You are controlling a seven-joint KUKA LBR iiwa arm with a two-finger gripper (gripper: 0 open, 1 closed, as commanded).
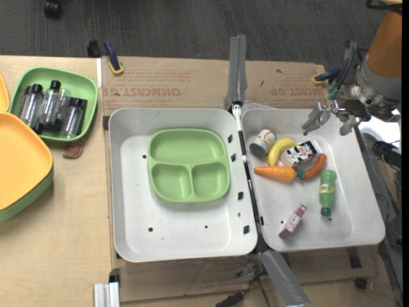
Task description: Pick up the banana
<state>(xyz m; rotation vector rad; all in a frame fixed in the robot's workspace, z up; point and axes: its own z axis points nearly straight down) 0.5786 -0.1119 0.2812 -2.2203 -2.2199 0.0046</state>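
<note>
A yellow banana (280, 150) lies in the right bin (358, 229), near its far left part, between a small can (262, 141) and a black-and-white packet (303, 152). A carrot (275, 173) lies just in front of it. My gripper (330, 120) hangs over the bin's far right corner, to the right of the banana and well apart from it. Its two fingers are spread, and nothing sits between them.
The right bin also holds a red-orange sausage-shaped toy (313, 167), a green bottle (327, 192) and a purple packet (293, 221). A green divided plate (189, 165) lies in the left bin (128, 235). Left of the bins are a green tray of bottles (54, 104) and stacked orange plates (22, 165).
</note>
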